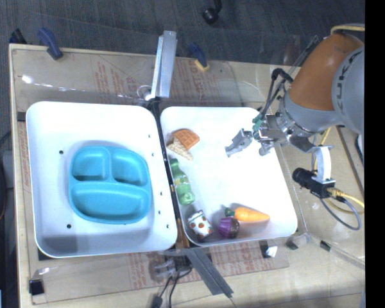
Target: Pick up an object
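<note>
- Where the arm (321, 76) comes in from the right, its gripper (249, 147) hangs over the upper right part of the right bin (244, 185), above bare white floor.
- Candidate things all lie in this bin, well apart from the gripper: a toast slice (183, 141) at the upper left; a green piece (180, 183) along the left wall; a small white-and-red piece (199, 223), a purple piece (228, 226) and a carrot (251, 215) in a row by the near wall.
- Purple piece and carrot touch or nearly touch; cannot tell which.
- Nothing stands between the gripper and the floor below it.
- Left bin (45, 172) holds a blue plate (109, 185), divided into three sections, rounded corners, smooth and matte.
- Both bins are shallow, white, glossy, with rounded corners, set side by side.
- Carrot is orange and tapered with a green stub; toast is tan with a browner top.
- Metal bar (163, 63) rises behind the seam between the bins.
- Gripper: the two grey fingers stand spread, white floor visible between them; they pinch nothing and touch none of the pieces.
</note>
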